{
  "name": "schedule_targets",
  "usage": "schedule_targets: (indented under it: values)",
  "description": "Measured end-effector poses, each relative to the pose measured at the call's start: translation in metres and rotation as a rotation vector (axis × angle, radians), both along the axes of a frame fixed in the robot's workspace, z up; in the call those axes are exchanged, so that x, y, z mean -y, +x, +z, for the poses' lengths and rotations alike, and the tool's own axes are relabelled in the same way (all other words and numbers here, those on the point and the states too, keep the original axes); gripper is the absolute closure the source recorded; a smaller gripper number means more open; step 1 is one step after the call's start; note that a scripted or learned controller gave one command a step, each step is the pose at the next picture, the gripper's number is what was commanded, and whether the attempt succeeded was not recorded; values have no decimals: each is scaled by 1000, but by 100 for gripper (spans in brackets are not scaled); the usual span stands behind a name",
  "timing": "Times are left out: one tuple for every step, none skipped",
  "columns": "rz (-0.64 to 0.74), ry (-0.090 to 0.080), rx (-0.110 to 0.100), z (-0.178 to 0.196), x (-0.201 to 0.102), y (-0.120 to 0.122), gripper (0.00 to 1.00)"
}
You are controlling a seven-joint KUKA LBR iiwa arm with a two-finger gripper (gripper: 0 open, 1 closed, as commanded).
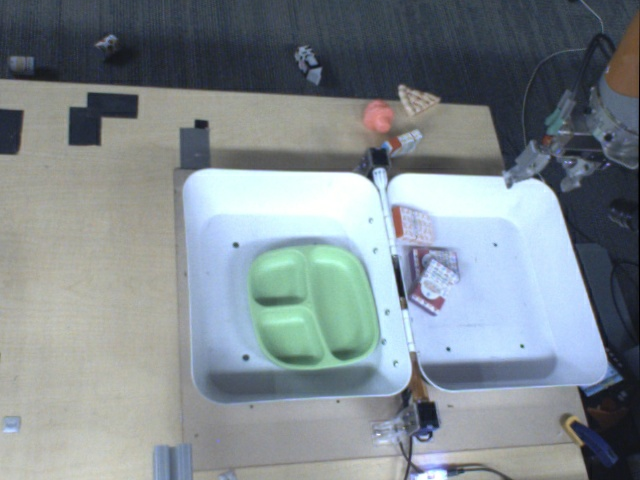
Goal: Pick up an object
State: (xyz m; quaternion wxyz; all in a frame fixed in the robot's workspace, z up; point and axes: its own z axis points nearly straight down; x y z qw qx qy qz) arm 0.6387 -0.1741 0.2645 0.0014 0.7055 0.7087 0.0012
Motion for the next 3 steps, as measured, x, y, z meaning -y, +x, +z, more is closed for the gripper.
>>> schedule_targets:
  values:
    - [-1, 1, -4, -126, -40, -67, 0]
    - [-3, 0, 3, -178, -64, -149, 0]
    - [-2, -2, 11, -166, -64, -147, 100]
